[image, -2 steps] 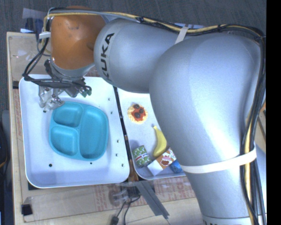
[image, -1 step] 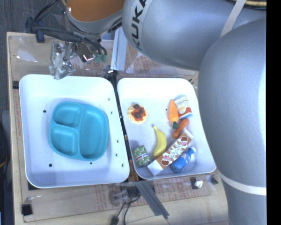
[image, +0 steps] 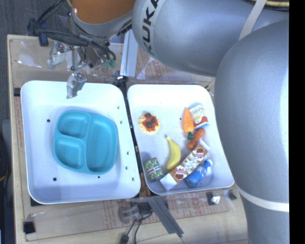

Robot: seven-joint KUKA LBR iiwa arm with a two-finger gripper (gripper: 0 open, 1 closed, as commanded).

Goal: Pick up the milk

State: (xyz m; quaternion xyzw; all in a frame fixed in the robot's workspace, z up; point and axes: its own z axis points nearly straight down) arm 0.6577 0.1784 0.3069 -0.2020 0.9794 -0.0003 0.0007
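The tool (image: pixel 75 85) hangs over the far edge of the left bin (image: pixel 35 182), its metal finger assembly pointing down near that bin's far left corner; whether it is spread or pressed together cannot be told from this angle, and nothing shows between its parts. Below it in the same bin lies a blue divided plate (image: pixel 85 141), well apart from the tool. The arm (image: pixel 193 24) crosses above the right bin (image: pixel 221 179).

The milk (image: pixel 189 163), a carton lying on its side, rests near the front of the right bin, between the banana (image: pixel 173 154) and the blue bottle (image: pixel 200 174), touching or nearly touching both. A small green can (image: pixel 153 169) lies beside the banana near the bin's left wall; a carrot (image: pixel 187 120), a small pouch (image: pixel 197 113) and a tart (image: pixel 149 123) lie farther back.

Judged from this layout, the step in hand is the approach: the tool must travel across the divider to the right bin. A good grasp would likely close across the carton's narrow width, descending squarely over its middle so that the neighbouring banana and bottle are not caught or pushed.
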